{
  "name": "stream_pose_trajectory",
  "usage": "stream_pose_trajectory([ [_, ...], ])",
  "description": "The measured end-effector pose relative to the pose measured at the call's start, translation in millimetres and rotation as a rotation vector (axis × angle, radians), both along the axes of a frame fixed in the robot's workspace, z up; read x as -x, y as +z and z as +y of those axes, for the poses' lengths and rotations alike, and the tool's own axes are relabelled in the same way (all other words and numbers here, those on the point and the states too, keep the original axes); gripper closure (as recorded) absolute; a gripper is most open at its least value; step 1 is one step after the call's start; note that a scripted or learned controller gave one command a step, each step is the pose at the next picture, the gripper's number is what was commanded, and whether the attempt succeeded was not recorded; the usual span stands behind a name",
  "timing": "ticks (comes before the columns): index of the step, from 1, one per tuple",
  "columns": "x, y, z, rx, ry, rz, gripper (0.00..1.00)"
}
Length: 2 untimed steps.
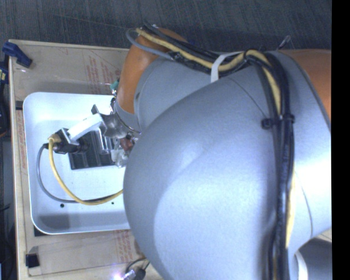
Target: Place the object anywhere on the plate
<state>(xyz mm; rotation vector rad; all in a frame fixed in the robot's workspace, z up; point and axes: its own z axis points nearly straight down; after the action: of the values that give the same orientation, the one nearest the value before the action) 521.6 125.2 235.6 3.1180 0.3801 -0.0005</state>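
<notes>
**My big arm is over the bin**

The bench is light brown wood, and the floor behind it is dark grey. One white bin sits on the bench at the left. My grey arm reaches in from the right and covers most of what lies under it.

My gripper hangs low inside the bin, with a black block and a white bar on it. I cannot tell how it is set, because it looks like a dark lump from up here. A yellow cable and a grey cable loop down from it and curve over the bin floor. I think they hang loose like that so I can turn and bend without pulling them tight.

I cannot make out the object or the plate. They may be under my arm, but that is only a guess. I cannot say how far along the job is.

There is faint red writing on the wood above the bin and more below it. It is too small and pale to read. A blue clamp grips the top left corner of the bench.
</notes>
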Motion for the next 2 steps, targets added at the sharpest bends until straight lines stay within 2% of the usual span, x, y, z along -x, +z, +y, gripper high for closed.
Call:
stream_pose_trajectory([
  [1,28.5,-72.0,52.9,0.001,-0.036,0.004,1.0],
  [2,47.1,-106.4,1.4,-0.004,0.118,0.008,1.0],
])
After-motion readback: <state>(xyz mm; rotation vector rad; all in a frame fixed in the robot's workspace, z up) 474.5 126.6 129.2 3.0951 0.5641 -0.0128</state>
